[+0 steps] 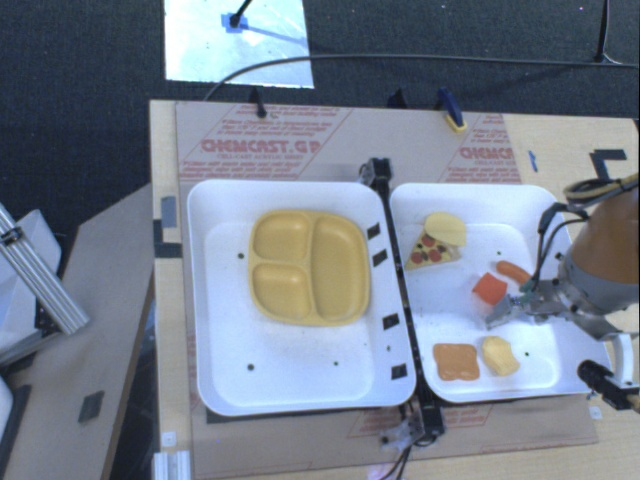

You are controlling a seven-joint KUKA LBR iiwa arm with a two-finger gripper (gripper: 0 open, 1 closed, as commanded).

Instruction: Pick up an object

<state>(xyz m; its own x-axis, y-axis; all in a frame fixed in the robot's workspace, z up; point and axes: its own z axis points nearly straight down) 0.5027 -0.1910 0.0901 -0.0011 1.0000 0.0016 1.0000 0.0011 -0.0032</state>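
Gripper (pixel 503 311) is low in the right bin (pixel 530 383), reaching in from the right, tip just beside an orange-red block (pixel 489 288) with nothing visibly between its fingers; can't tell if it's open or closed from this angle. Near edge of that bin: orange toast piece (pixel 456 361) and pale yellow chunk (pixel 499 355) side by side, then the block mid-bin with a small red sausage (pixel 513 270) just right of it, and a pizza slice (pixel 432 254) touching a yellow round piece (pixel 445 229) at the far side. Left bin (pixel 215 368) has a yellow divided plate (pixel 309 266) in the middle.
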